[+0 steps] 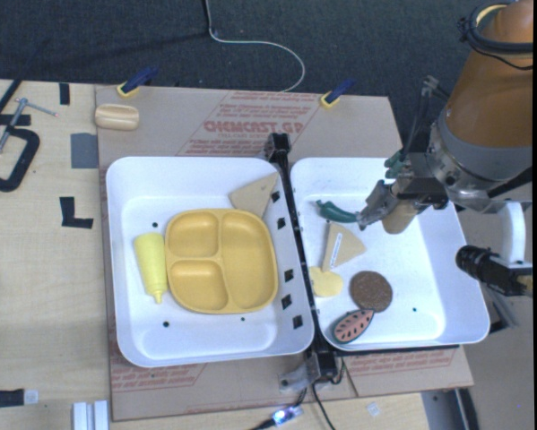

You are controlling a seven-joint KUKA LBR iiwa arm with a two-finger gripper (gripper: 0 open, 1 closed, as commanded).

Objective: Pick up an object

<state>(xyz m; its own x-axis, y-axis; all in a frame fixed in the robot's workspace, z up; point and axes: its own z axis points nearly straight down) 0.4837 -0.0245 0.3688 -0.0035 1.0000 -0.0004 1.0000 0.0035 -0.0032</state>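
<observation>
Hovering over the right bin [447,267], nothing seen between the fingers.

Gripper [373,215] hanging above the bin's upper middle, whether apart or together not discernible. Nearest: a green-handled tool [338,210] just to its left, long axis roughly level; below-left, a pale wedge [337,245] standing lengthwise. Further down: one yellow disc [325,282], one brown round cookie [371,290], one reddish oval piece [352,325]. In the left bin [125,240]: one yellow divided plate [221,260], one yellow bottle [151,265], one tan wedge [255,195].
</observation>
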